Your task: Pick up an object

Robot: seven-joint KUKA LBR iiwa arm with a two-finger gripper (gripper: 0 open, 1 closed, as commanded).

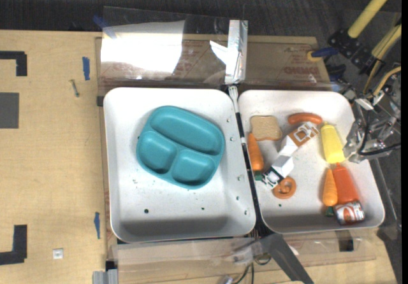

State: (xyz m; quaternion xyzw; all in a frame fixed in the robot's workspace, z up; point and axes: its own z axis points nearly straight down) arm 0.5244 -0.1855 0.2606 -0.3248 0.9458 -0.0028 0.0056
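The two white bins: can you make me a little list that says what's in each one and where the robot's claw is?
left bin: teal divided tray
right bin: bread slice, yellow corn, two carrots, pretzel, can, white carton
gripper: at the right bin's right rim, beside the corn
held: nothing seen between its fingers

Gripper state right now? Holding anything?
Gripper: at the right bin's right rim, beside the yellow corn; open or shut cannot be told, nothing seen held.

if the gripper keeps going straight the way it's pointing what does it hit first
Probably the yellow corn cob. The gripper sits at the right bin's right edge, seemingly pointing left and down into the bin, with the cob just beside it. Depth is hard to judge.
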